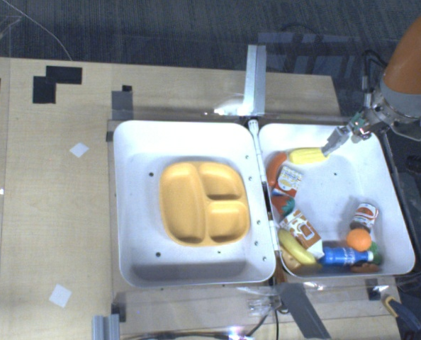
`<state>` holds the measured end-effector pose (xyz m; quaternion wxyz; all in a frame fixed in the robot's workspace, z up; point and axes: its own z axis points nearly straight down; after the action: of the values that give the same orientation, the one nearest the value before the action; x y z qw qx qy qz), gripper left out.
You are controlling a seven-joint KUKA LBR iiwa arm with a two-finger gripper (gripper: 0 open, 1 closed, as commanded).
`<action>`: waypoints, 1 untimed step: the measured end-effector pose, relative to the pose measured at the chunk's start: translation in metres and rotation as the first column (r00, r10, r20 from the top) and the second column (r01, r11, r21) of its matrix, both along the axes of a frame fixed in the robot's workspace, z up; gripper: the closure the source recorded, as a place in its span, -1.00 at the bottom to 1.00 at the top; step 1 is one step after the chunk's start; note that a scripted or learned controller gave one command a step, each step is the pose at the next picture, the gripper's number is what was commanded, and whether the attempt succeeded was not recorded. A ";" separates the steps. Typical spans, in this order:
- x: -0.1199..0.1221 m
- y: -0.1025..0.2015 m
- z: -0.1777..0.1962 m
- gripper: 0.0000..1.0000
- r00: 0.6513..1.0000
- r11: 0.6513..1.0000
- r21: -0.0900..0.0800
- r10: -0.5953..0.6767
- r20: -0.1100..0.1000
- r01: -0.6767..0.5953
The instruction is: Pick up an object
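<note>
My gripper [332, 145] hangs over the back of the right bin [388, 190], its tip right at the right end of a pale yellow oblong item [305, 156]. Whether it grips that item is hidden from this angle. Just below lies an orange-red bottle with a white label [285, 179]. Along the bin's front lie a brown-and-white carton [302, 229], a banana [295, 248], a blue bottle [341, 255], an orange ball [359, 240] and a red-and-white can [365, 214].
The left bin [136, 190] holds a yellow divided tray [202, 202] at its middle. A metal post [255, 80] stands behind the wall between the two bins. The arm's orange band [412, 55] sits at the upper right, above the bin's far corner.
</note>
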<state>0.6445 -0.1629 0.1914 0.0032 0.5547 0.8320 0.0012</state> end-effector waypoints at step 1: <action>0.017 -0.009 -0.082 -1.00 0.991 0.991 0.001 -0.136 -0.006 0.136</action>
<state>0.6610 -0.1719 0.1095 0.0005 0.6100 0.7924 0.0002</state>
